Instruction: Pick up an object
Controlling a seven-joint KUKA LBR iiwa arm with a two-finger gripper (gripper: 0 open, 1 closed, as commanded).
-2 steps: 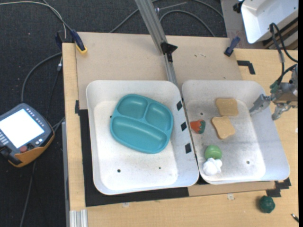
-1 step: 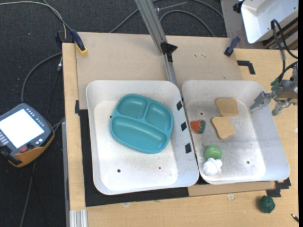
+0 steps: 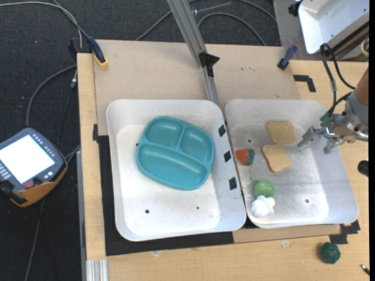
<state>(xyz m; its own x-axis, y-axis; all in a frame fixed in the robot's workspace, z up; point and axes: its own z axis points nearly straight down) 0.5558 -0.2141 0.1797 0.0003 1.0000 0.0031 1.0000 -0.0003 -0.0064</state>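
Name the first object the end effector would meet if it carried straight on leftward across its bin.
Probably the upper tan bread slice, directly left of the end effector; height above the bin is unclear.

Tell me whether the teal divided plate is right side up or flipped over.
Right side up: the teal plate shows its three recessed compartments facing upward in the left bin.

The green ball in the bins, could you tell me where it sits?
The green ball lies in the right bin near its front-left, touching the white object.
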